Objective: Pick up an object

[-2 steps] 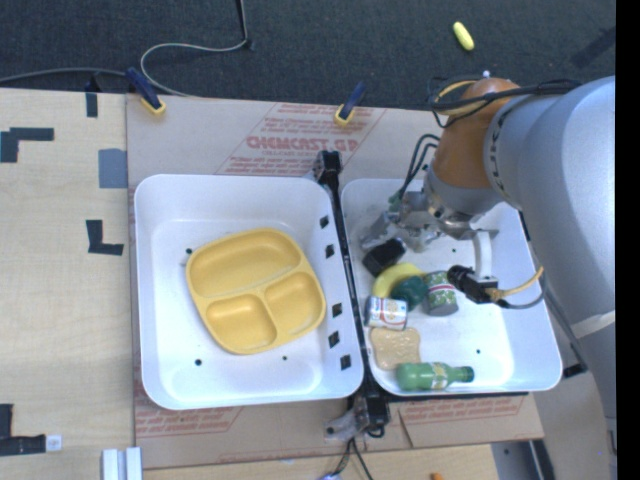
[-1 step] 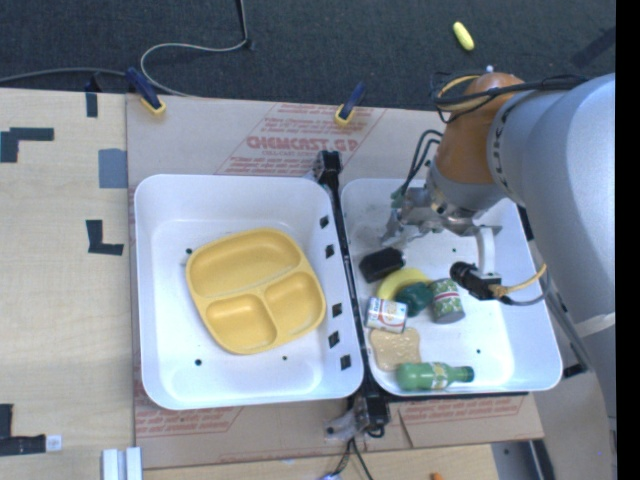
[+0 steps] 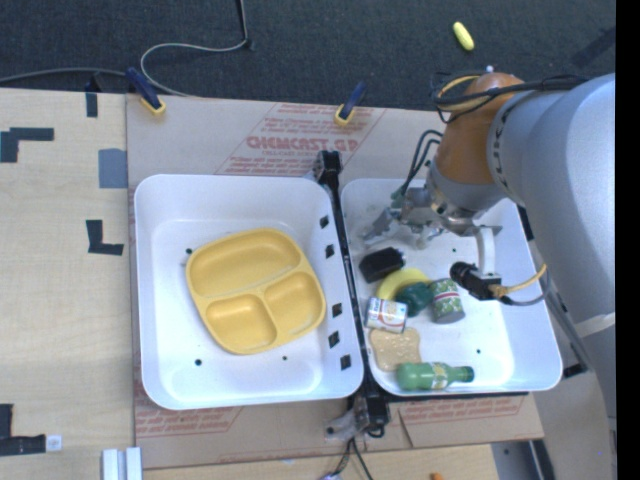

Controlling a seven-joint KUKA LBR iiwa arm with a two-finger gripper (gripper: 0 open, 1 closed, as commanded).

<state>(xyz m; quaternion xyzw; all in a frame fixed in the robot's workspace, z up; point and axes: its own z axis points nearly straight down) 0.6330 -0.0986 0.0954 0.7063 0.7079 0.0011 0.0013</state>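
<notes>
Your gripper (image 3: 385, 230) hovers with fingers seemingly apart, the black object (image 3: 381, 263) just beside it at six o'clock.

2 bins sit side by side. The left bin (image 3: 160, 268) holds a divided tray (image 3: 256, 288). In the right bin (image 3: 520, 348), a can (image 3: 447, 301) lies right of a small carton (image 3: 386, 315); a bottle (image 3: 432, 375) lies nearer the front edge, and the gripper (image 3: 400, 220) hangs over the rear.

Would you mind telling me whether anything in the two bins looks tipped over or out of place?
The green bottle lies on its side near the right bin's front edge rather than upright. The yellow tray sits flat but askew in the left bin.
</notes>
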